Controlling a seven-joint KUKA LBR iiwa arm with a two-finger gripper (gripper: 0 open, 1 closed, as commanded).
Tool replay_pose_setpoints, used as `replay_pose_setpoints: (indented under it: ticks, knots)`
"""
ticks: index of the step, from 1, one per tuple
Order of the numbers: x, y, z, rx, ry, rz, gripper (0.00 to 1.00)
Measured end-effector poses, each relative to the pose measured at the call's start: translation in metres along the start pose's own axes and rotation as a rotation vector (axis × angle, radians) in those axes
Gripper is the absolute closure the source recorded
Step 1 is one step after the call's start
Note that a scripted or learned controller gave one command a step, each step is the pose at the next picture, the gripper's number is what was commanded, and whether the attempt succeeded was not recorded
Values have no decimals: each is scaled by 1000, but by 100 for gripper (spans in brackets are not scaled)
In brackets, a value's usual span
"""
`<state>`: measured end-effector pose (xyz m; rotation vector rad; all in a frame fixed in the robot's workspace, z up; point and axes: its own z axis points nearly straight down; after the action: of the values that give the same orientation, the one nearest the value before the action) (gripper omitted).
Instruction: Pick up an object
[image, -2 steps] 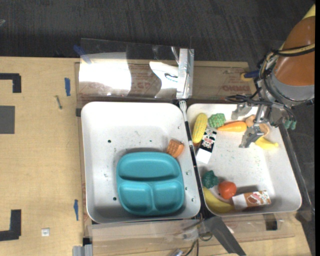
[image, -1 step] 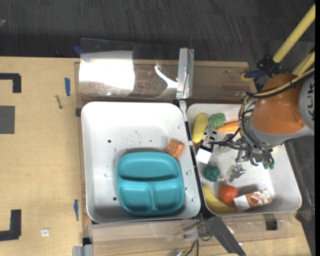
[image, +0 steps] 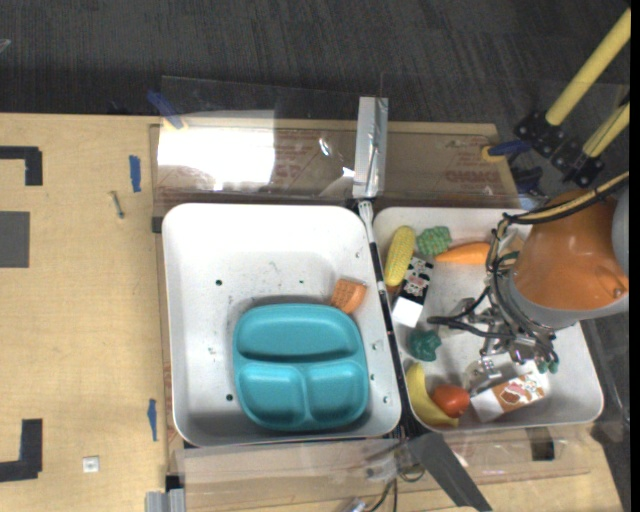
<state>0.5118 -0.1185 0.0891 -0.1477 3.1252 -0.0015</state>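
Wood bench (image: 70, 330), 2 white bins (image: 195, 300)

No text, label or number is legible anywhere.

A small white carton (image: 510, 394) (red-orange label, possibly a drink box) lies tilted in the right bin's near corner.

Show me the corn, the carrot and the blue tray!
corn (image: 399, 254), camera view, middle of the cob.
carrot (image: 464, 255), camera view, its orange body.
blue tray (image: 300, 366), camera view, the ridge between compartments.
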Motion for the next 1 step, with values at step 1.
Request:
replay_pose_setpoints:
  ticks: [1]
  knots:
    - [-26,-54,1,2,0,-268,0]
